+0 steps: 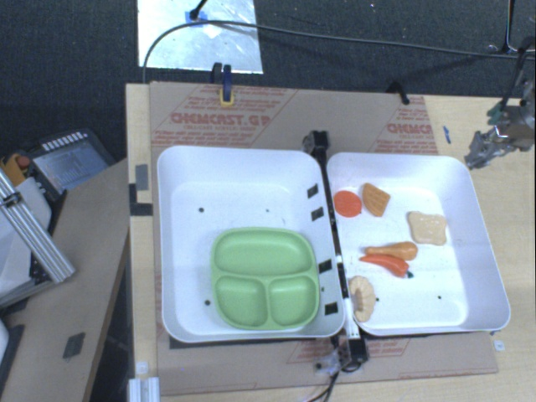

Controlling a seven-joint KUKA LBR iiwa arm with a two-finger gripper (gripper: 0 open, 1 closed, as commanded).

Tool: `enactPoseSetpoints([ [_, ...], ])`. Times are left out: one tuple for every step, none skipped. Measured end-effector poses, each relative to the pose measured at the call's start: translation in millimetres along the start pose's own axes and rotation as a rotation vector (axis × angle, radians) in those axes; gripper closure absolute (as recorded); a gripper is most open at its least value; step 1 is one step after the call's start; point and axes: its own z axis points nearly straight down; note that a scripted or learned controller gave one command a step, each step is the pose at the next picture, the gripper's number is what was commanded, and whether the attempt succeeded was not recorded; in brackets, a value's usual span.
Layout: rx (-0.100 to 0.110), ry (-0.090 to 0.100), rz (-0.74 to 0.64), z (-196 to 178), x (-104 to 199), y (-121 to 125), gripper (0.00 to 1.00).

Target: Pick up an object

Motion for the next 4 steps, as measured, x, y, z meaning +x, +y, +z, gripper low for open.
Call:
enactPoseSetpoints([
  [0.004, 0.003, -0.003, -0.6, 53.9, -4.4, 1.0],
  [0.005, 0.003, -0.003, 1.0, 106.2, -9.6, 1.0],
  [0.005, 0.004, -0.003, 23.1, 154.5, -12.4, 1.0],
  [0.005, 0.003, -0.003, 31.8, 205.8, -13.2, 1.0],
])
